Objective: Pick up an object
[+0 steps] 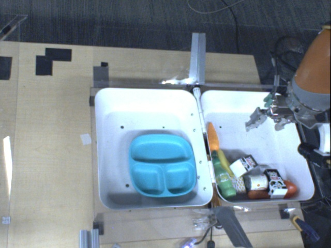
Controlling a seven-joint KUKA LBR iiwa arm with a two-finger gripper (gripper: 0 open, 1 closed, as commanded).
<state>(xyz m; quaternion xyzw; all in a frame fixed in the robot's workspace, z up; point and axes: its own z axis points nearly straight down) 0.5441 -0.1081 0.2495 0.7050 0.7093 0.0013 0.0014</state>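
Green bottle (223,173) lies lengthwise along right bin's (230,105) left wall; fingers (254,119) spread, holding nothing.

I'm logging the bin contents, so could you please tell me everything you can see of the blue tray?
The blue tray is a light blue, rounded-rectangle dish that looks like smooth plastic. It is moulded into three compartments: one long one at the far side and two smaller ones at the near side. It lies flat and right side up on the floor of the left bin, towards the near right corner, slightly turned. Nothing lies in it, and it touches only the bin floor.
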